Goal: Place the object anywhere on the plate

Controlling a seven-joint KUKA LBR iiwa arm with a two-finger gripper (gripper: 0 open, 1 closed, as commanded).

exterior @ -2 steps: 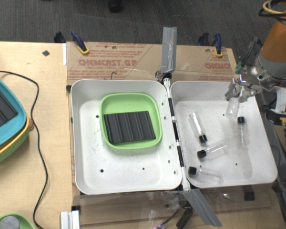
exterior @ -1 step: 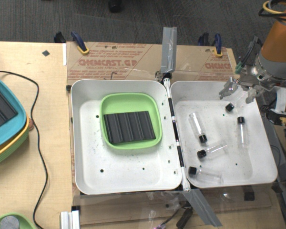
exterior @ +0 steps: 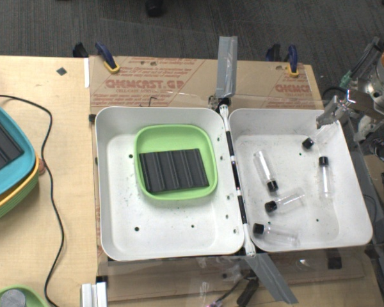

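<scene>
Several vials (exterior: 265,171) in right bin (exterior: 345,235); tool (exterior: 329,115) above far-right corner, grip state unclear.

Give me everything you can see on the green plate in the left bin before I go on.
The green plate is a square dish with rounded corners and a raised rim, plastic by its look, light green. It lies flat on the floor of the left bin, nearer the bin's far side. A dark ribbed rectangular insert lies in its well, slightly turned. No vial rests on it, and nothing else touches it.
</scene>
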